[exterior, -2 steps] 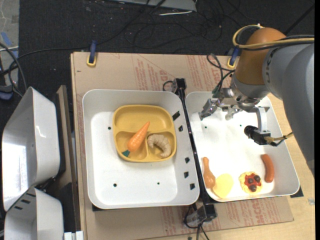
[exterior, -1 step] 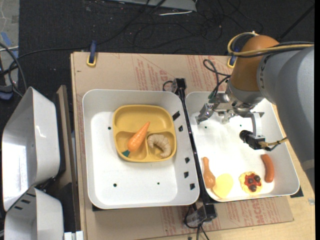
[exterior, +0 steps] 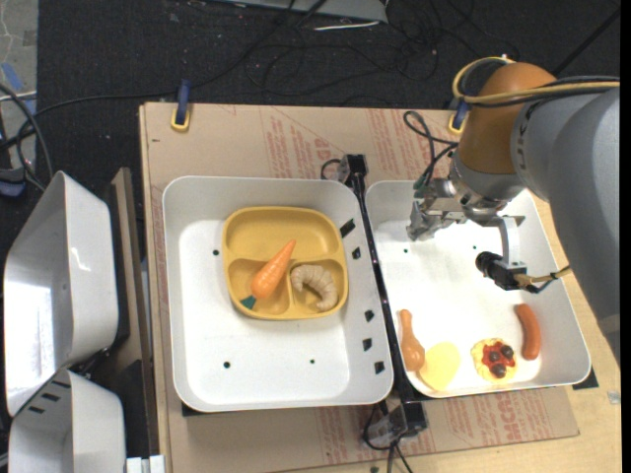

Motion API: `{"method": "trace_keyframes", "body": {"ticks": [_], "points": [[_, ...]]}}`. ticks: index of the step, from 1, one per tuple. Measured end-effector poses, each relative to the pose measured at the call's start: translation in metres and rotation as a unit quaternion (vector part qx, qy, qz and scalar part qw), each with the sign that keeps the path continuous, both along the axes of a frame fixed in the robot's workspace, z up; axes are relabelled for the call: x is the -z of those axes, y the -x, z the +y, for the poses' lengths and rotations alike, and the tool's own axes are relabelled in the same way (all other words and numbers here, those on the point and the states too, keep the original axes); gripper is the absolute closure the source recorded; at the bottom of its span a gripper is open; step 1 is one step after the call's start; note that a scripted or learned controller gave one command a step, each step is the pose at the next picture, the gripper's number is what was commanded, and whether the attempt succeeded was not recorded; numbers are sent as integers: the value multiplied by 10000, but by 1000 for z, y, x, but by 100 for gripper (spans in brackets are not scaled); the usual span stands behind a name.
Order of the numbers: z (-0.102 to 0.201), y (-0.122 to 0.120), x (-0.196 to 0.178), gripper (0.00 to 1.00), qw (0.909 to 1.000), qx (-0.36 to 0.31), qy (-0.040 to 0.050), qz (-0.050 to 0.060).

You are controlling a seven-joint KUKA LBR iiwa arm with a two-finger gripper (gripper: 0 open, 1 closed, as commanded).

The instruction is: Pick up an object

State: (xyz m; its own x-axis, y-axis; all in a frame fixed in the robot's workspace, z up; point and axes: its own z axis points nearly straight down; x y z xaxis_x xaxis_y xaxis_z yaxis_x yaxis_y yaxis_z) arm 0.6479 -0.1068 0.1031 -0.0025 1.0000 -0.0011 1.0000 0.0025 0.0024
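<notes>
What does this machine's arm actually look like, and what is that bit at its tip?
The arm is a thick, smooth grey tube ending in a rounded orange band. Black cables loop around the orange part. Below it sits the end effector, a small cluster of grey metal parts with thin wires along it.

yellow plate (exterior: 242, 235), orange carrot (exterior: 273, 270), white bins (exterior: 197, 363)

arm: reaching in from right, wrist bent down | pincer (exterior: 426, 227): pointing down
</notes>
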Motion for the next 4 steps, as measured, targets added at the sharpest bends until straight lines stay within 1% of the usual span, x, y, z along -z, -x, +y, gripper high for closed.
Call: {"method": "trace_keyframes", "body": {"ticks": [1,3,4], "points": [[-7,0,-46,100,10000,17,-1,-8],[7,-4,-168,100,10000,-5,0,-27],[55,7,-169,100,10000,-19,-3,10]]}}
